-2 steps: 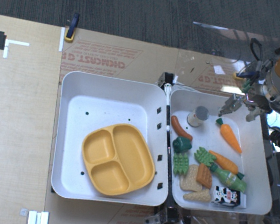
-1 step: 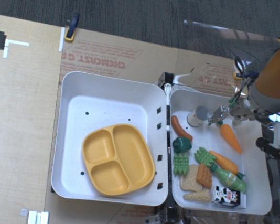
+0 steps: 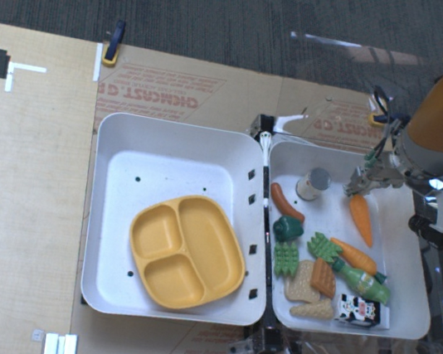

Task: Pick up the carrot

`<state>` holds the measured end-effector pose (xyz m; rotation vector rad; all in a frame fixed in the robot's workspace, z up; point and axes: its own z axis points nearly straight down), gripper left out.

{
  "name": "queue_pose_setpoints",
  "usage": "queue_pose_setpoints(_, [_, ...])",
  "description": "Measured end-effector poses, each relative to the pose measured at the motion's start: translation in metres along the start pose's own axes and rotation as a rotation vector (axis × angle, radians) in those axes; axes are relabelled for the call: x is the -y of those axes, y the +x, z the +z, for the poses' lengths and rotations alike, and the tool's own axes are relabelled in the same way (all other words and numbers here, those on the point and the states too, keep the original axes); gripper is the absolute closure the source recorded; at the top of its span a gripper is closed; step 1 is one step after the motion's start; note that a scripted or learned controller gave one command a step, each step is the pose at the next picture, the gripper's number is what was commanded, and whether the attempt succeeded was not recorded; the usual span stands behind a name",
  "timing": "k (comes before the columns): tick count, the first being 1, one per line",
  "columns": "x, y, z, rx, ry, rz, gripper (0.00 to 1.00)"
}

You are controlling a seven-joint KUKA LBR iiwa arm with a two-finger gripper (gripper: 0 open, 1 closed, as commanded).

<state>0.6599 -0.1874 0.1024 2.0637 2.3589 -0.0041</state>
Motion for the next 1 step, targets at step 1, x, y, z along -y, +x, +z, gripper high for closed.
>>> queue_pose_setpoints(1, [-0.0035, 0.0272, -0.0402, -0.004, 0.002, 0.186, 1.00])
